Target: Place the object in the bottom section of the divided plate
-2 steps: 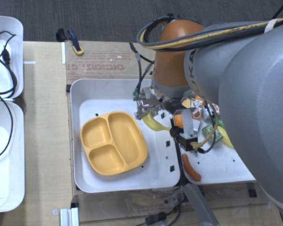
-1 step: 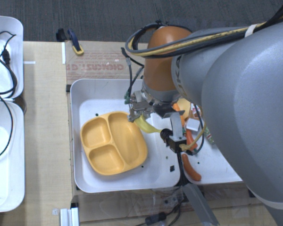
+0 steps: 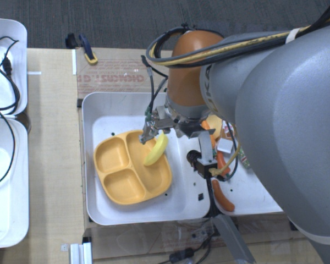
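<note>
1. Here, one yellow divided plate [image 3: 133, 168] with three sections lies in the right-hand white bin [image 3: 154, 216], toward its left side.
2. One yellow banana [image 3: 156, 150] lies tilted over the plate's right section, its upper end just under the jaws [image 3: 149, 132]; whether the jaws pinch it or stand apart cannot be told from this angle.
3. The grey arm [image 3: 280, 109] with its orange band [image 3: 191, 67] reaches in from the right and covers much of the bin's right half.
4. Right of the plate, one orange, sausage-like piece [image 3: 222, 197] lies near the bin's near edge, and other small things sit half hidden under the wrist, too covered to name.
5. Black and yellow cables [image 3: 231, 43] loop over the wrist.
6. A second white bin [image 3: 11, 142] is cut off at the left, with black wires across it.
7. One blue clamp [image 3: 83, 45] sits on the counter [image 3: 52, 147] at the far side.
</note>
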Robot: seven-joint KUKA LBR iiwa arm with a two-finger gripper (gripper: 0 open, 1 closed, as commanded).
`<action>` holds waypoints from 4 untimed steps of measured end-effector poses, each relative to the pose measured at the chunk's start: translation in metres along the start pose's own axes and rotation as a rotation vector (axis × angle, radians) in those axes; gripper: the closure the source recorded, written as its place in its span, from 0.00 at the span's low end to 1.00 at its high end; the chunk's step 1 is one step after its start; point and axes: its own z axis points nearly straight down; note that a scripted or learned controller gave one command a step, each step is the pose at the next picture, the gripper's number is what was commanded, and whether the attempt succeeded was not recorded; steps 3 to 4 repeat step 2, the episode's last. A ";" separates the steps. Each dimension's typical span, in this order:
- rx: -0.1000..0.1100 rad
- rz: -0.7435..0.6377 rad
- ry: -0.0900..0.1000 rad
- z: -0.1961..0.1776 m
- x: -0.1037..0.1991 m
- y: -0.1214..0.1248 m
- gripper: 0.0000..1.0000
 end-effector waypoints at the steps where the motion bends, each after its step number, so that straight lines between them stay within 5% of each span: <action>1: -0.003 -0.224 0.000 -0.030 -0.038 -0.003 0.00; 2: -0.005 -0.363 0.000 -0.069 -0.009 0.045 0.00; 4: -0.005 -0.363 0.000 -0.069 -0.009 0.045 0.00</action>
